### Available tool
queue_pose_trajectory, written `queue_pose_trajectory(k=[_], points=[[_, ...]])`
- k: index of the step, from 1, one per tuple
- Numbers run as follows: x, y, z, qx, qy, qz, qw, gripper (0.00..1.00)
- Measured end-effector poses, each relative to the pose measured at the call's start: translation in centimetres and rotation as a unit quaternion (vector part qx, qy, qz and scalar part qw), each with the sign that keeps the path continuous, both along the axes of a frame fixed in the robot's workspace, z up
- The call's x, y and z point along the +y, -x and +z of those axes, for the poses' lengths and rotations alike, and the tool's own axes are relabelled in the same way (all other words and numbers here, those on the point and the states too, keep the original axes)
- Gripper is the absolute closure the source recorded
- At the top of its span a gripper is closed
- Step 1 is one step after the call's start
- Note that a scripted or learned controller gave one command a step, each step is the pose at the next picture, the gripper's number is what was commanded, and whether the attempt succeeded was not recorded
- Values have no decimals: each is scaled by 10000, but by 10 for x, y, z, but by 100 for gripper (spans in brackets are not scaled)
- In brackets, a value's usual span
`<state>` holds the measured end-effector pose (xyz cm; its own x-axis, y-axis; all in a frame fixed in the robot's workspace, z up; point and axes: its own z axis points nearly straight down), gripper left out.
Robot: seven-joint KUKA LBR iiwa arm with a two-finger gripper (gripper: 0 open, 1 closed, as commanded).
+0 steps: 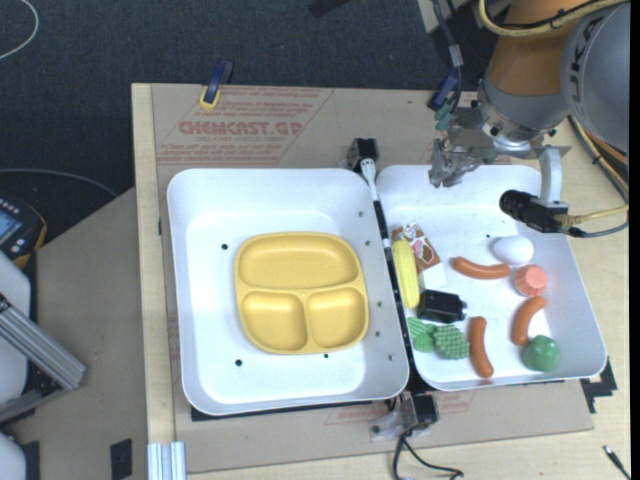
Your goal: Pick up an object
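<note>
Glossy green ball (541,353), 3 smooth sausages, ridged yellow tray (300,291), metal jaws (450,171) possibly shut, unclear

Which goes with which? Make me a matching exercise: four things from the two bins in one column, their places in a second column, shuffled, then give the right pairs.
Things:
1. yellow divided tray
2. corn cob
3. white egg
4. green round fruit

Places:
A. near corner of the right bin, by its outer edge
B. against the right bin's left wall, beside the divider
C. middle of the left bin
D. right bin, just below the black part hanging from the arm

Pairs: 1-C, 2-B, 3-D, 4-A
</note>
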<state>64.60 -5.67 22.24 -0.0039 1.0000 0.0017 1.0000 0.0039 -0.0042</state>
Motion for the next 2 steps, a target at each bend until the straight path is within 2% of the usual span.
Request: queue_pose_trajectory(k=[1,2], points=[[19,17,-8,4,2,-8,10000,100],[14,3,4,-44,13,-10,10000,100]])
